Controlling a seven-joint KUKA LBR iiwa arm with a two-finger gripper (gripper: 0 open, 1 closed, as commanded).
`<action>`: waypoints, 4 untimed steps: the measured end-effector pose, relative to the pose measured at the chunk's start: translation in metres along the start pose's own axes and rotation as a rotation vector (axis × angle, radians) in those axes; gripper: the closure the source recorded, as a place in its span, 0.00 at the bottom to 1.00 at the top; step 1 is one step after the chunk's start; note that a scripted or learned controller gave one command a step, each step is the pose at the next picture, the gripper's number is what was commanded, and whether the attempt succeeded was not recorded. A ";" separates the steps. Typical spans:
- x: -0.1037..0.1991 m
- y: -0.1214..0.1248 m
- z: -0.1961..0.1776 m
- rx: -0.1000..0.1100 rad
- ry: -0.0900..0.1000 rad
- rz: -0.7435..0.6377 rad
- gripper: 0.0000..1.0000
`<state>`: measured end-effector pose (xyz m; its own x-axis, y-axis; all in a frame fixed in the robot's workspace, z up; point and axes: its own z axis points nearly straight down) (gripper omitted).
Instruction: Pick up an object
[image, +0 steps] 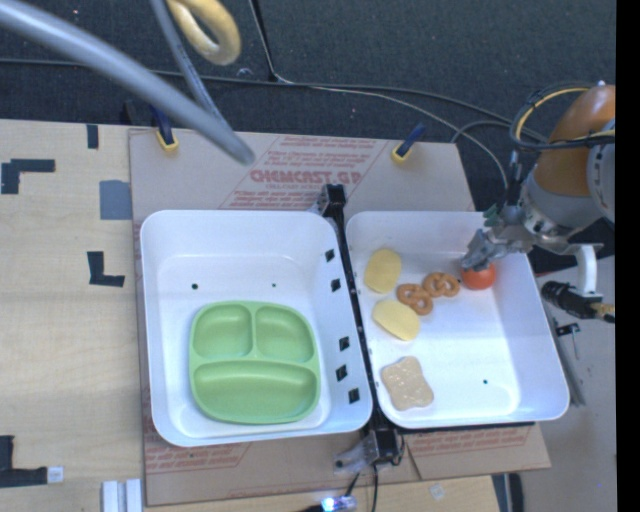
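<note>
Over the right bin (530, 330), the claw (483, 258) touches a round red tomato (481, 277); grip cannot be told

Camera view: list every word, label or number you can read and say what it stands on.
"CHEMCAST GP": large red print on the brown cardboard sheet under the bins, behind the left bin.
Smaller red lines above and below it: too blurred to read.
Red print on the cardboard's front edge, below the bins: too small to read.
</note>
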<state>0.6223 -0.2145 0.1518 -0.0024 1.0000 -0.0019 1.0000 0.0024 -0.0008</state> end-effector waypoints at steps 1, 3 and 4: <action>0.003 -0.003 -0.062 -0.005 0.000 0.001 1.00; 0.058 0.002 -0.106 0.000 0.002 -0.003 1.00; 0.117 -0.005 -0.090 0.002 0.003 -0.004 1.00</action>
<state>0.6172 -0.0970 0.2416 -0.0063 1.0000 0.0016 1.0000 0.0063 -0.0023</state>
